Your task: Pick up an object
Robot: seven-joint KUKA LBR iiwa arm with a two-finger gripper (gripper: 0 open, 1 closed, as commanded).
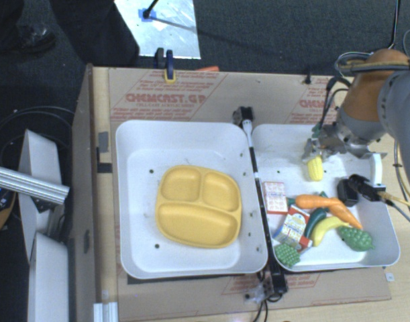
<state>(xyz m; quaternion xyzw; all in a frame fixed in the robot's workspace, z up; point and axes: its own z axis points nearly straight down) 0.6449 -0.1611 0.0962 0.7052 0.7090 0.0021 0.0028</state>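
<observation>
Grey arm with orange band [398, 106] enters from right, wrist bent down over far half of right shallow white bin [280, 146]. Gripper [317, 151] sits just above small yellow plastic corn cob [315, 170], apparently touching its top. Grip state: cannot tell.

In the left bin [134, 180] we find open floor all round the yellow divided plate [198, 205], widest along the far edge and the left side. The black rail [253, 159] between the bins is a ridge to cross. In the right bin [278, 146] the far left stretch lies bare. The arm [379, 106] leans over its far right part, with the gripper [317, 154] just above a corn cob [315, 169]. The near half is crowded: small cartons [274, 197], a carrot [317, 200], a banana [325, 225] and green toys [357, 239] lie touching or just beside one another, leaving us hardly a gap.
</observation>
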